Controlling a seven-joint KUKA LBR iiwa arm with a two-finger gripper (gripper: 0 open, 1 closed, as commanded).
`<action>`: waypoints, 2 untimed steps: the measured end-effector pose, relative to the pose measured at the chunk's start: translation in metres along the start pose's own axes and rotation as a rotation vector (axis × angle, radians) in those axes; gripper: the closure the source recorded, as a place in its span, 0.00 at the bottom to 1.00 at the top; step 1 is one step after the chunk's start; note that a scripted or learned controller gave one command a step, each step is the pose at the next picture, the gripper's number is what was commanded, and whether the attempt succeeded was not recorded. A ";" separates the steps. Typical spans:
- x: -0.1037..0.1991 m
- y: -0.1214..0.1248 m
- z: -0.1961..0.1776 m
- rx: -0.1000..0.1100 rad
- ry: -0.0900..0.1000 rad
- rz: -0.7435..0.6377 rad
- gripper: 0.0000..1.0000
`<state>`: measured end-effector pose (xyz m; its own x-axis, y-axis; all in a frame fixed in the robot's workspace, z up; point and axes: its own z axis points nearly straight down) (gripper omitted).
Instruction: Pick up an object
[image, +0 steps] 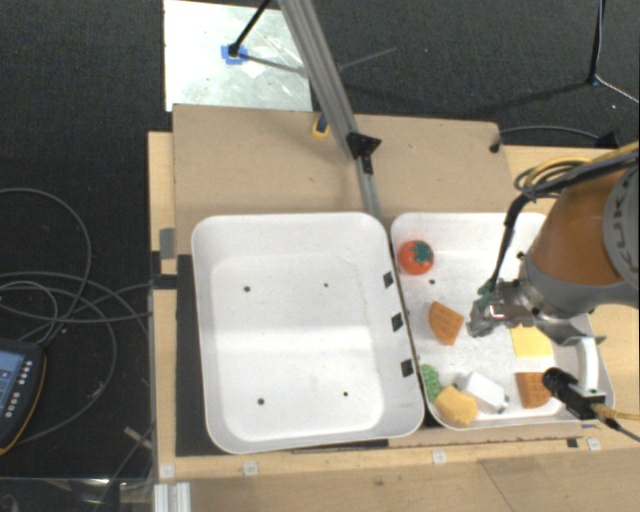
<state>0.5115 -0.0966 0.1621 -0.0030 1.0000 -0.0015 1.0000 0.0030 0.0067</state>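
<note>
The pincer (484, 318) hovers in the right bin (462, 232) beside an orange wedge (446, 323).

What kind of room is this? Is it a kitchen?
Probably a robot lab, not a kitchen: a robot arm reaches over two white bins on a bench, the food pieces like the tomato look like toys, and cables trail across the floor.

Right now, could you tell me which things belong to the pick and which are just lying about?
Job:
gripper
orange wedge
tomato
yellow block
yellow lump
white piece
right bin

Lying about:
left bin
handheld pendant
floor cables
</note>
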 end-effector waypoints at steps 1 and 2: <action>-0.009 0.004 -0.047 0.000 0.000 -0.001 1.00; -0.012 0.016 -0.102 -0.001 0.000 -0.002 1.00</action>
<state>0.5271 -0.1085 0.2640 -0.0053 1.0000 -0.0020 1.0000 0.0053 0.0082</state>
